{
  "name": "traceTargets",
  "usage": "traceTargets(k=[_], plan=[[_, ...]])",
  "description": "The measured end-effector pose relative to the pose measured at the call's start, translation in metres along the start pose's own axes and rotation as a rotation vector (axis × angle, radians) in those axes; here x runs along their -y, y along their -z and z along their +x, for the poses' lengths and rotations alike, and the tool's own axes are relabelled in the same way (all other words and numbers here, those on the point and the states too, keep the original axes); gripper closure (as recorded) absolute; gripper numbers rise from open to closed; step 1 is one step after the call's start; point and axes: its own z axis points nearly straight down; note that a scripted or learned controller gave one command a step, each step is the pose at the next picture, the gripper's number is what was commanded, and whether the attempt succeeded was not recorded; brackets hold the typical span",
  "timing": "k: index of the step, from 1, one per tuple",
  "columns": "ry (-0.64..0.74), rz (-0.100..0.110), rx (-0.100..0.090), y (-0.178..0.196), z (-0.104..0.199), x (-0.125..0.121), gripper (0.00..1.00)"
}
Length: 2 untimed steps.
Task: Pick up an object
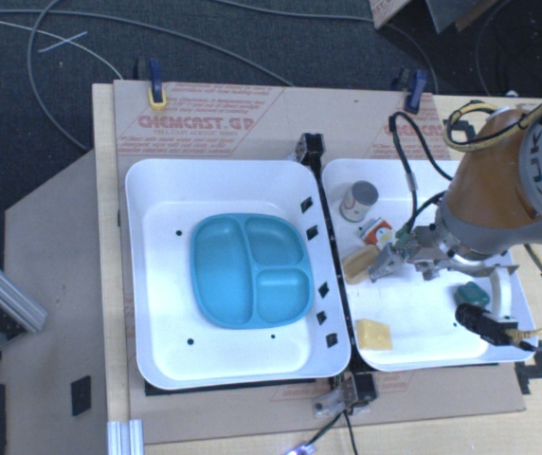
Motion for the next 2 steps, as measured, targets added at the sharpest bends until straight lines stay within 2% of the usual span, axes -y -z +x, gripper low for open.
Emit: traceTargets(k=[1,2], plan=[[-0.002,-0.007,0.001,0.014,-0.001,-0.001,1.0],[0.001,-0.013,0.003,0.059,0.005,-0.002,1.0]])
